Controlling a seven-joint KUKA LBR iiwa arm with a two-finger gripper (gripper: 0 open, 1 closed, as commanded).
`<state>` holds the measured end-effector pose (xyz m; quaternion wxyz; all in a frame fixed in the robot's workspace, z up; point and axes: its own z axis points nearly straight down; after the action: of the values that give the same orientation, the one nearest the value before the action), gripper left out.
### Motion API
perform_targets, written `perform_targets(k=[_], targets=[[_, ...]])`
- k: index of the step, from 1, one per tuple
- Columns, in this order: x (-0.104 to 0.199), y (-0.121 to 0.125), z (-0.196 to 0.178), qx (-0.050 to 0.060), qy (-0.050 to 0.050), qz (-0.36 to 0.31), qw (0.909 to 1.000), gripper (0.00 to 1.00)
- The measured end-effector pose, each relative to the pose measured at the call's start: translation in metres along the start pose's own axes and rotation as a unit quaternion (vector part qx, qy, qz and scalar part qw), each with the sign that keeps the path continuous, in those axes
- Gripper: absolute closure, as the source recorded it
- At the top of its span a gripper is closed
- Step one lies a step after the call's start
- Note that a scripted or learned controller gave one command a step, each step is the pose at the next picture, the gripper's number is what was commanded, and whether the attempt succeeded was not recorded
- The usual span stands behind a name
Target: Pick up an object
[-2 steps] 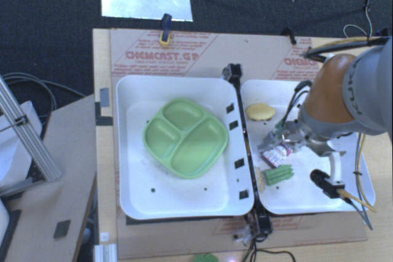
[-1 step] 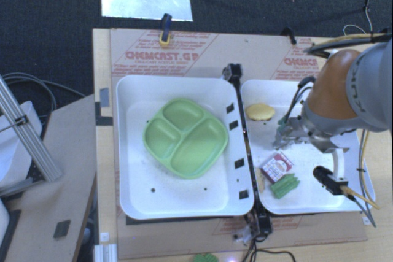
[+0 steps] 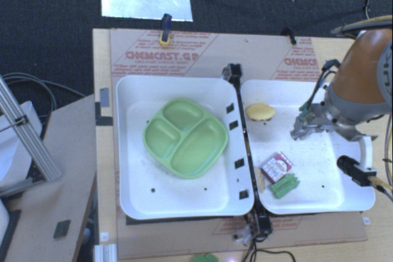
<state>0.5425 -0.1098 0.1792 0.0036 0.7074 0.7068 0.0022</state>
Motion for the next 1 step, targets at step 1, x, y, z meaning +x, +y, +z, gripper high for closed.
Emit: perform_targets(k=[1], targets=[[0.0011,-0.0006,0.0048,0.003,0.001,-0.001,1.0,0.0]])
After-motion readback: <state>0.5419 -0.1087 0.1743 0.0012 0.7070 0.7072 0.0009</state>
